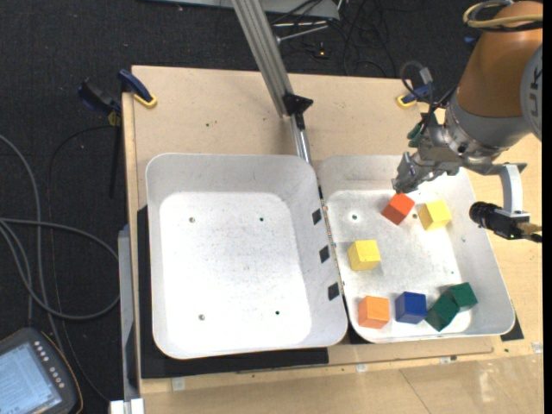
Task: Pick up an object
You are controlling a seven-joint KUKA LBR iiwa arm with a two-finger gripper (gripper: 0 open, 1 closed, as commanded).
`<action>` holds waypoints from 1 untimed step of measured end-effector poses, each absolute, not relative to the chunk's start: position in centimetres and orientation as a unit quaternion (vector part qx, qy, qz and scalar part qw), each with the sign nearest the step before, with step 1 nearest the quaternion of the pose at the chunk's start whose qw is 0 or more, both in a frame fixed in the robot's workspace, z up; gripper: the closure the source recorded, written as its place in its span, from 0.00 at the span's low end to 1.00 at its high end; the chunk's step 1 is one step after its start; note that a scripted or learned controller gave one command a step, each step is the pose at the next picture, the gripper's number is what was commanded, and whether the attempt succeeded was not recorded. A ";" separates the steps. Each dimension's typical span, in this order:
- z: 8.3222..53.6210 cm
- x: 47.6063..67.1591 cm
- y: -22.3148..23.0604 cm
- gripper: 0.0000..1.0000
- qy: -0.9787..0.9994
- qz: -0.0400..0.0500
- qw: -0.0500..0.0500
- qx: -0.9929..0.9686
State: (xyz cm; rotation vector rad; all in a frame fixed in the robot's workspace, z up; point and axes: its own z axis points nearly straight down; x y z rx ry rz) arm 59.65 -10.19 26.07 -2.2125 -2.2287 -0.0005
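Overhead, tan bench (pixel 224 110) on dark carpet (pixel 60 41); hand (pixel 407 182) state indiscernible.

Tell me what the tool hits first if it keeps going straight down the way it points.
Most likely the red-orange block, which sits just below the tool in the right bin. Depth is unclear from this slanted view, so it might instead meet bin floor beside it.

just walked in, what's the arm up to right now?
The KUKA arm reaches in from the right, with its gripper low over the far end of the right bin, just above a red-orange block. A yellow block sits beside that one. Another yellow block lies mid-bin, and orange, blue and green blocks line the near edge. Nothing looks lifted yet.
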 end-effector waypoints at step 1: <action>26.5 60.7 -4.8 1.00 -0.710 -0.001 -0.001 -0.704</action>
